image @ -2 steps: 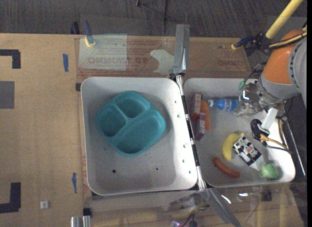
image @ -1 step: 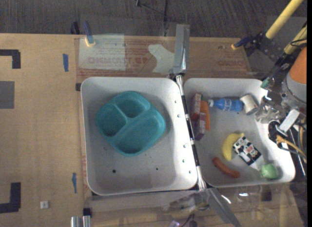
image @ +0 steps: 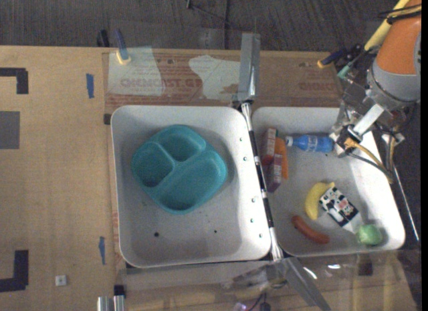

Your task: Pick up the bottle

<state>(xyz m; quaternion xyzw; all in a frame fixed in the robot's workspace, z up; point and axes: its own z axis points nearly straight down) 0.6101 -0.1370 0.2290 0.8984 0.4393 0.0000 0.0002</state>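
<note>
You will find the bottle (image: 309,144) in the right-hand bin (image: 394,233), up near that bin's far wall. It is a small bottle with a blue body and a white cap, and it lies on its side on the white floor. Its long axis runs roughly across the bin, almost parallel to the far wall. The white cap points toward the divider between the two bins, and the blue base points toward the bin's right side. The cap end sits just beside the upper end of the reddish packets (image: 270,150) lying along the divider wall. You cannot read any label on it.
</note>
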